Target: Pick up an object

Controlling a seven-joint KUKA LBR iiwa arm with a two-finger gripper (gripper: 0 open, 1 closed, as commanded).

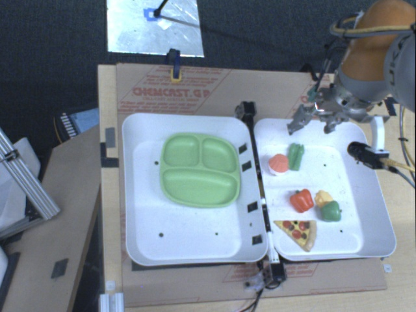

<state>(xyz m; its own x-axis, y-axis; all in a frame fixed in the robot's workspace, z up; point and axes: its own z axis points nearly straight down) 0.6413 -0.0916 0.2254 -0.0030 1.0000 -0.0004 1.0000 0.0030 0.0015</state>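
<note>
The gripper (314,123) hangs with fingers spread and empty above the right bin's (370,194) far rim, the arm cut off at frame edge; toy foods lie below.

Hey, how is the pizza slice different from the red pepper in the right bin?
The pizza slice is a flat tan triangle with red spots; the red pepper is rounded, plain red with a small green stem. The slice lies nearer the bin's front edge, the pepper just behind it toward the middle. The slice covers more of the floor. Both are toy foods lying loose in the right bin.
</note>
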